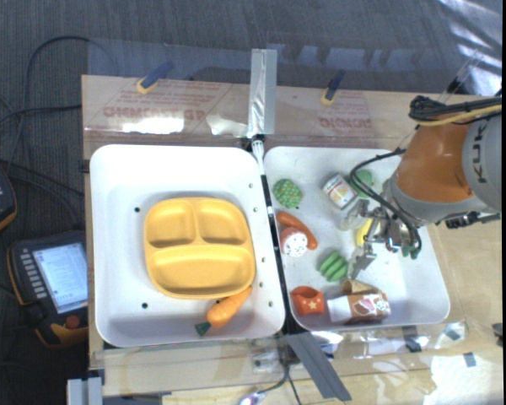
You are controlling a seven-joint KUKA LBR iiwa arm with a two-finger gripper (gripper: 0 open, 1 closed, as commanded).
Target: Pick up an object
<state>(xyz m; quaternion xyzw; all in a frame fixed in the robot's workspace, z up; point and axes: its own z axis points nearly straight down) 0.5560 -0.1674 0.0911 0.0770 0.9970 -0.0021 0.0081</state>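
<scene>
- You have two white bins side by side; take the seam between them as your landmark. The left bin [110,226] lies on one side of it, the right bin [422,298] on the other.
- In the left bin you see one yellow divided tray [198,245], with three compartments, sitting near the middle and reaching almost to the seam.
- One orange carrot [228,309] lies at the tray's near corner, touching its edge, close to the seam.
- In the right bin you can count about seven small things.
- Just beside the seam: one green round piece [287,193] at the far end, one red-and-white strawberry-like piece [294,236] nearer the middle, and one red cup [307,300] at the near end.
- One green ridged piece [333,266] lies a little farther from the seam, between the strawberry-like piece and the gripper.
- One small carton [364,305] lies on its side just beside the red cup, on the side away from the seam.
- One small jar [340,191] and one green piece [363,176] behind it sit well away from the seam, at the far side.
- The gripper [364,245] hangs low over the middle of the right bin; you cannot tell from here how it is set, and nothing shows as held.
</scene>
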